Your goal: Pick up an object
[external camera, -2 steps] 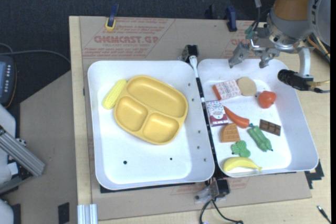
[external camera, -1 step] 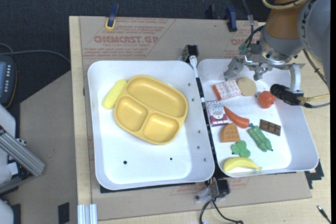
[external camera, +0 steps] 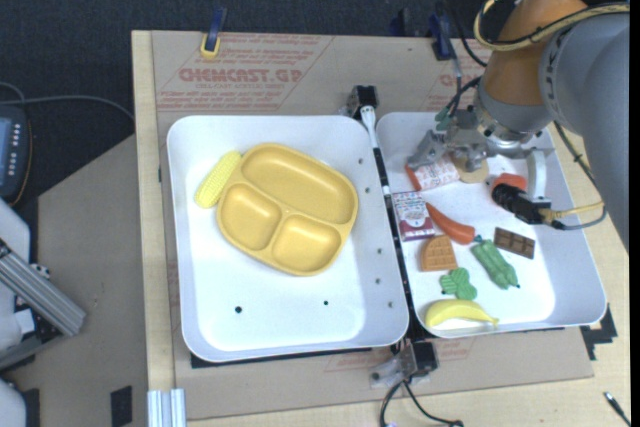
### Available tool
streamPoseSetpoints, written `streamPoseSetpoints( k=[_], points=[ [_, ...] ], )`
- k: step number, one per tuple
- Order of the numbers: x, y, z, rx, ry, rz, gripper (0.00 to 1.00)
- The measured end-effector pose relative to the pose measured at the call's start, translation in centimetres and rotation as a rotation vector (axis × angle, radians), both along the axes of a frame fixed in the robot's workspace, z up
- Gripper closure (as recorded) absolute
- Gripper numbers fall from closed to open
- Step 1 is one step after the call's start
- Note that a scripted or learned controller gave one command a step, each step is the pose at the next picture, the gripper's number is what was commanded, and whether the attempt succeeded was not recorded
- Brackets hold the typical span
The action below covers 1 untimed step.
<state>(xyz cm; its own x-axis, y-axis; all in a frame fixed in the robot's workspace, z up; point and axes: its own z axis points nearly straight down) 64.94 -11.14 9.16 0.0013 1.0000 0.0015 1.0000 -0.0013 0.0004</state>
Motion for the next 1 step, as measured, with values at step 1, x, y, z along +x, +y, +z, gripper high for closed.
streamPoseSetpoints(
  k=[1],
  points=[
    [0.32,0.01,-0.09,-0.001,-0.006,0.002,0.0]
  ],
)
